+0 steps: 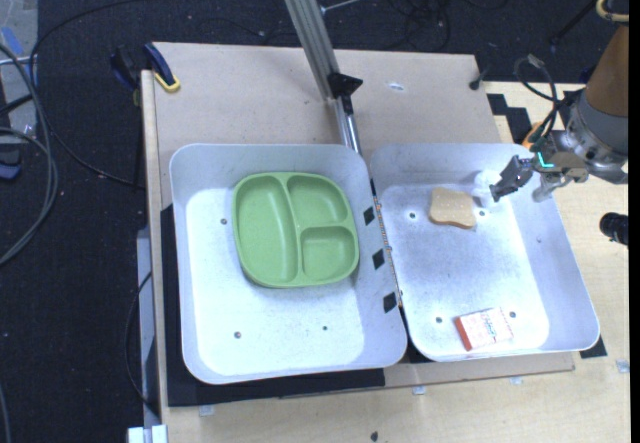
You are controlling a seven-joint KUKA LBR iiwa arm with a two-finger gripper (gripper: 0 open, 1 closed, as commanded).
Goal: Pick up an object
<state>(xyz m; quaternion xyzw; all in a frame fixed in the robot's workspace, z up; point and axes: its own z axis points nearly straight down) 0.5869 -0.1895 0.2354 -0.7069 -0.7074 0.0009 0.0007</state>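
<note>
Overhead slanted view of my bench, with two white bins side by side. The left bin (200, 331) sits at centre-left of the frame and holds a green tray (296, 229) with three compartments, lying flat in the bin's upper half. The right bin (560, 276) sits at centre-right. In its upper part lies a tan bread slice (453, 208), flat on the floor of the bin. Near its lower edge lies a small red-and-white box (485, 328), well apart from the bread.

The arm (605, 96) enters from the right edge of the frame. I see the gripper (510, 181) over the upper right of the right bin, just right of the bread and above it in the frame. Nothing lies between its fingers that I can make out. The dark fingers point toward the bread, but at this size they blur together, so I cannot tell whether the jaws stand apart or closed, nor whether a tip touches the bread.

A grey pole (310, 26) slants down from the top of the frame to the gap between the bins.
</note>
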